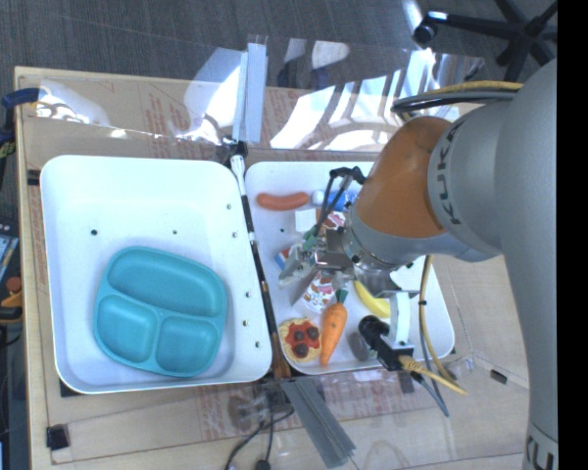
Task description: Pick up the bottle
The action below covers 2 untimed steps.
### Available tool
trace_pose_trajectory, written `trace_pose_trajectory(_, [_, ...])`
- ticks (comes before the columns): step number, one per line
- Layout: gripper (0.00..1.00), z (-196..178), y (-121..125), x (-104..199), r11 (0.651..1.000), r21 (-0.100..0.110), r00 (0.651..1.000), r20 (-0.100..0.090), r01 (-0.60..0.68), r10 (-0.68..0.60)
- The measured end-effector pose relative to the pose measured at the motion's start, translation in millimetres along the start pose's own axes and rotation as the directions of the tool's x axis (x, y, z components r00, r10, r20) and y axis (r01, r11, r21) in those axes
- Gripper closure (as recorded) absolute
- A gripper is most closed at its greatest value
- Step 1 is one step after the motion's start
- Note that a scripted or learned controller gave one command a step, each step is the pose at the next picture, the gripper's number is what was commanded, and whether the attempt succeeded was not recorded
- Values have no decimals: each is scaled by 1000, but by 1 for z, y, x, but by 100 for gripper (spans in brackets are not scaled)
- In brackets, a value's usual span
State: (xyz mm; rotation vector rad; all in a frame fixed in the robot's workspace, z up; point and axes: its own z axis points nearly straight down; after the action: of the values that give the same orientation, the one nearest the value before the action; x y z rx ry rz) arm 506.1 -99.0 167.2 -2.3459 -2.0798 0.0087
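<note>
KUKA arm (470,179) bent low over the right bin (274,189)
"KUKA" reads on its grey casing; gripper (309,262) sits among toys, whether closed I cannot tell; the bottle (323,289) lies just beside it, above the carrot (333,329)

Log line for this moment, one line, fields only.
arm: over right bin | hand: low among toys | bottle: beside carrot | grasp: unconfirmed

Robotics lab, KUKA arm (470,179) over bench (127,116) with white bins (69,194), office chair base (490,13), cables
</note>
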Motion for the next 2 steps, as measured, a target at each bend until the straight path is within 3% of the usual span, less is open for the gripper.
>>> trace_pose_trajectory(1, [0,71,86,-16,1000,-14,1000,1,1,-1])
trace_pose_trajectory(2, [0,71,23,-2,994,-19,994,4,-108,108])
